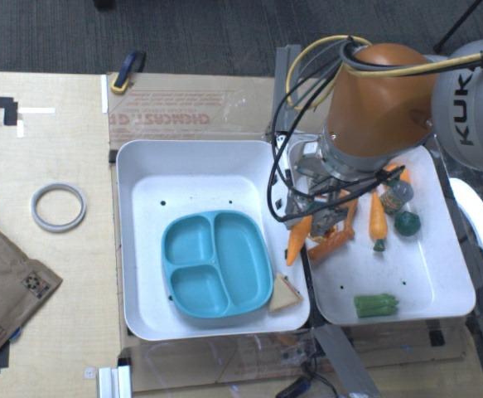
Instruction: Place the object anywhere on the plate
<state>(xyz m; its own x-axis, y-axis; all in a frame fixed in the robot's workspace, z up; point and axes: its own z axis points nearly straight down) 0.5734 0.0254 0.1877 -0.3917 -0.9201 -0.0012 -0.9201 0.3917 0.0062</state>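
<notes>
The tool hangs over the orange plastic carrots, its grip impossible to tell, because the blue three-compartment plate waits for one.

The scene is brightly and evenly lit from overhead, with no strong colour cast. The two white bins come close to overexposure: the left bin keeps faint shading along its inner walls, while the right bin is nearly flat white. A blown-out patch of glare sits at the right bin's outer edge. The orange wrist band carries a soft highlight on its top. Shadows are short and diffuse; the blue plate casts only a thin dark rim. Focus is moderate, with fine detail slightly soft throughout. The dark carpet above the counter reads dim and grainy.
</notes>
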